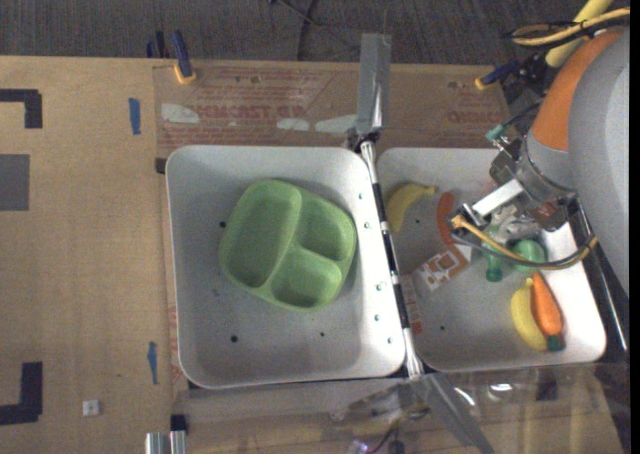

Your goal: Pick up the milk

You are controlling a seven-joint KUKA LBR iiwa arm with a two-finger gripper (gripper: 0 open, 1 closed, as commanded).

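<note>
White bins: two side by side; left bin (190,272) carries green divided plate (288,243).
Milk (443,266): small carton, lying near left wall of right bin (470,337).
Gripper (487,232): poised just right of carton; finger state impossible to tell.
Handling: probably light, thin-walled, crushable; best pinched across narrow flat sides.
Neighbours: banana (404,202), carrot (545,308).

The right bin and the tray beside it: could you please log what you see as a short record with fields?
left bin: green divided tray
right bin: milk carton, banana, carrot on a second banana, green item
arm: over right bin's upper right
tool: near milk carton, grip unclear
</note>
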